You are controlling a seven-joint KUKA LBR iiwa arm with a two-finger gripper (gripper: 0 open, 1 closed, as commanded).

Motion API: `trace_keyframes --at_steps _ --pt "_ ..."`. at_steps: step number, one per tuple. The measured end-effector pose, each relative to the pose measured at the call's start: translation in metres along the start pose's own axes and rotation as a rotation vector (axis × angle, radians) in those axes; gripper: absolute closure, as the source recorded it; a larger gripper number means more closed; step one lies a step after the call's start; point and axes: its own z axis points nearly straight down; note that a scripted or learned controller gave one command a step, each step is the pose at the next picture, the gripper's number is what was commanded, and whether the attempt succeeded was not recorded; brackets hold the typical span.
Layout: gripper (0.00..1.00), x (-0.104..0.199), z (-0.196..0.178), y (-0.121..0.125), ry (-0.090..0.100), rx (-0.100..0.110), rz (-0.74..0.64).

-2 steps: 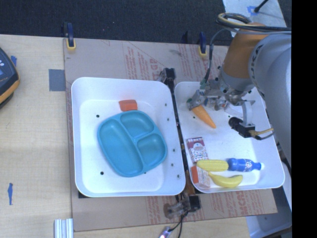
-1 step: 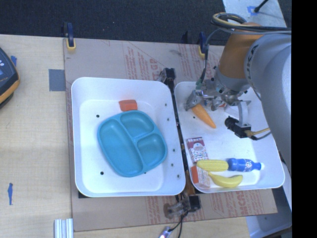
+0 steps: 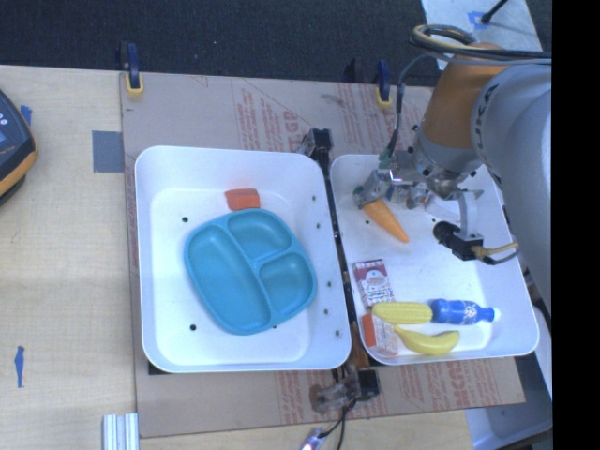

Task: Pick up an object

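In the right bin point(image 3: 487, 345) an orange carrot point(image 3: 388, 221) lies near the back, pointing down and to the right. My gripper point(image 3: 386, 189) hangs just above the carrot's upper end, its grey fingers spread to either side; nothing shows between them. Toward the front of the same bin lie a corn cob point(image 3: 400, 313), a yellow banana point(image 3: 427, 341), a blue bottle point(image 3: 460, 312) and a small red-and-white packet point(image 3: 373, 280).
The left bin point(image 3: 159, 345) holds a blue divided plate point(image 3: 249, 269) and a small orange block point(image 3: 243, 199) behind it. The arm's grey body and orange band point(image 3: 459, 101) loom over the right bin's back right. A dark device point(image 3: 11, 143) sits at the far left.
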Motion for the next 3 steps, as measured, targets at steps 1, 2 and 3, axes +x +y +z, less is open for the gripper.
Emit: trace_keyframes --at_steps 1,2,3 --pt "0.00 0.011 0.001 -0.013 0.000 0.003 -0.002" --pt "1.00 0.010 -0.010 -0.013 -0.001 0.006 -0.003" --pt "1.00 0.085 -0.100 -0.045 0.001 0.001 -0.002"
